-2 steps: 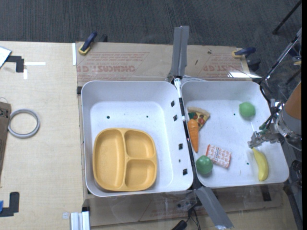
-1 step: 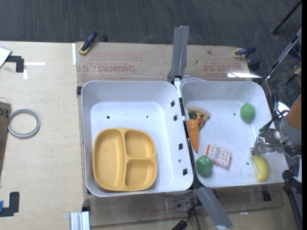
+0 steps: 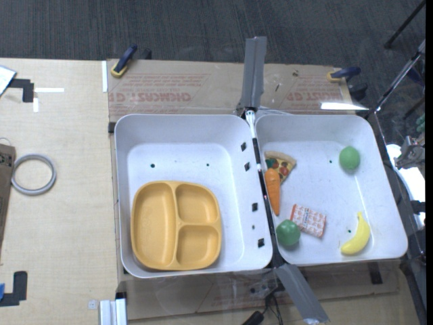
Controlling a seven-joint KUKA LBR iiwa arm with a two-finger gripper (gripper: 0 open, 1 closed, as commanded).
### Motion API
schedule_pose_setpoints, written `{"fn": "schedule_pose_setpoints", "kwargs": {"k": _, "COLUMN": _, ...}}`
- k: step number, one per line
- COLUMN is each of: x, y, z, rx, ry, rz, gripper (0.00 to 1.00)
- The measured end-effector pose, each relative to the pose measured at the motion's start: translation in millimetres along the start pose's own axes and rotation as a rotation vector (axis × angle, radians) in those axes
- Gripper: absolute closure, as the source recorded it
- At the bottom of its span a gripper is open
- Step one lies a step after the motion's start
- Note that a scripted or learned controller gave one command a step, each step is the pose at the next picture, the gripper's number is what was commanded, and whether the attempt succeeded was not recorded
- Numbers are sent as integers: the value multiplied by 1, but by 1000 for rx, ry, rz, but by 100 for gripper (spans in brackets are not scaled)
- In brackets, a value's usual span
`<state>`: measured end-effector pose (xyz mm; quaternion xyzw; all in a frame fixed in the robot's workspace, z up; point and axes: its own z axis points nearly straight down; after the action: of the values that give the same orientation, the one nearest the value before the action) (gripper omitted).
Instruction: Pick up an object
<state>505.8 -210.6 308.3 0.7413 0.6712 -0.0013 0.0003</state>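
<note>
Two shallow white bins are set side by side on the bench (image 3: 61, 249), a layout that seems meant to keep the loose things within the arm's reach. At the far left of the bench a roll of tape (image 3: 31, 174) lies flat, well apart from the bins and probably no part of the work. The left bin (image 3: 176, 137) is occupied by a yellow divided plate (image 3: 177, 224), laid flat toward the near-left corner; being broad and low, it is judged a poor thing to pinch. The right bin (image 3: 318, 131) holds the smaller items, scattered and mostly apart, which should allow fingers to come down on either side of each. Just beside the dividing wall a pizza slice (image 3: 281, 164) is seen, with a carrot (image 3: 272, 189) below it, touching or nearly touching it. Nearer the front edge a dark green ball (image 3: 287, 233) rests just beside a small red-and-white packet (image 3: 309, 220). Toward the back right a lighter green ball (image 3: 349, 158) sits alone, and a banana (image 3: 358, 236) lies near the front right corner, tilted. Any of these may serve as the object to be picked; the lone lighter ball is judged the easiest approach. No pick has been begun, and whether the pincer is wide or narrow cannot be told.
</note>
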Motion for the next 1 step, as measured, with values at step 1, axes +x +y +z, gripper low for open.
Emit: {"fn": "schedule_pose_setpoints", "kwargs": {"k": 1, "x": 104, "y": 46, "z": 70, "rx": 1, "ry": 1, "rz": -173, "gripper": 100}}
